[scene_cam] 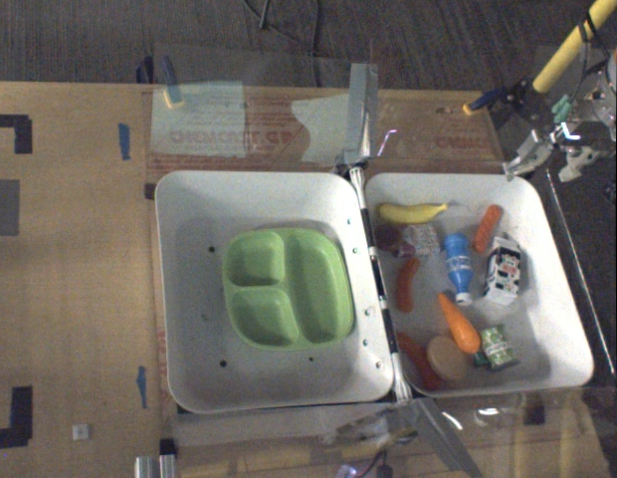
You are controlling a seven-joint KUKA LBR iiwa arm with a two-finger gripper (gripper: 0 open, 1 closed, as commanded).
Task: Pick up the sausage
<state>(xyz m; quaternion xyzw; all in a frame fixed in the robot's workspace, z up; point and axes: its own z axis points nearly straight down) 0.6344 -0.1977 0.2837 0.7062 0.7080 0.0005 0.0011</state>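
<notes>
Up at the far right corner of the bench, the pincer point(532, 157) hangs over the rim of the right-hand shallow white bin point(567, 297), outside the clutter; whether it is released or clenched I cannot tell, since the end of the arm is small and blurred. Nothing is seen in its grasp, so I judge the pick not yet begun: the approach, the descent and the closing are all left to do.

Nearest below and to the left of the pincer lies a short orange-red sausage-shaped piece point(487, 227), tilted, near the bin's far wall. It is my best guess for the sausage, though a second reddish-brown sausage-like piece point(406, 284) lies farther left, near the wall shared with the other bin, and a dark red one point(418, 358) lies at the near left corner.

Just beside the first sausage stand a blue plastic bottle with a white cap point(457, 265) and a small white-and-black carton point(504, 270), which may crowd a grasp. Farther out are a yellow banana point(412, 210), an orange carrot point(458, 323), a tan round disc point(449, 358) and a small green packet point(497, 347).

Well apart to the left, the other white bin point(179, 267) holds a green compartment tray point(287, 287).
</notes>
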